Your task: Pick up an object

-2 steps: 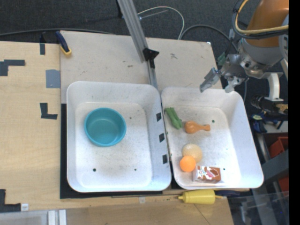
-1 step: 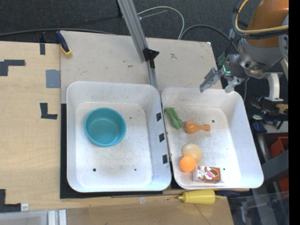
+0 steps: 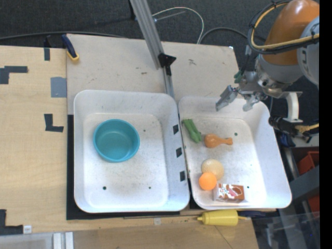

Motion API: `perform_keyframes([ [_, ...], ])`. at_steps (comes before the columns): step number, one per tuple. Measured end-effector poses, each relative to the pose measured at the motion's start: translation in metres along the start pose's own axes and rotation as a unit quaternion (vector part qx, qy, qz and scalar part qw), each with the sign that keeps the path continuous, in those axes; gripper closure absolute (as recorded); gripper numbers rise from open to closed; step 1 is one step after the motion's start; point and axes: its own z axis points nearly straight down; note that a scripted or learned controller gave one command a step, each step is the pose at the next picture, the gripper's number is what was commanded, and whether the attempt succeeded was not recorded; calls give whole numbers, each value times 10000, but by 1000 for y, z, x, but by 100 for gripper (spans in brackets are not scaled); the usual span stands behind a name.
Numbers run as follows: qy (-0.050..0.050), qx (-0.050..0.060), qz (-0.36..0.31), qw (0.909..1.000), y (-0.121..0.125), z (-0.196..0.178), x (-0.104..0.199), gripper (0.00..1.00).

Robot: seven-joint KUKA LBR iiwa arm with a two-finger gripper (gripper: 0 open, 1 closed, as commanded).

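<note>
While the gripper (image 3: 236, 100) hangs spread and empty over the far rim of the right bin (image 3: 267, 139), the camera view lists that bin's stock: green vegetable (image 3: 192, 130), orange gourd-shaped toy (image 3: 218, 140), beige ball (image 3: 212, 166), orange ball (image 3: 207, 181) and red packet (image 3: 230, 192), with a blue bowl (image 3: 116, 140) alone in the left bin (image 3: 83, 139). The gourd toy, nearest and standing apart from its neighbours, seems the soundest pick; the fingers would best come straight down astride its narrow neck, whereas the balls and packet, touching one another, invite a slip.

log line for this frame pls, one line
phase: approach | gripper: open, holding nothing, above right bin far rim | right bin: green item, orange ball | left bin: teal bowl
</note>
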Motion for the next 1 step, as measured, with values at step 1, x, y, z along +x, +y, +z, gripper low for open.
perform_keyframes([
  [1,5,10,-2,10000,0,56,11,0],
])
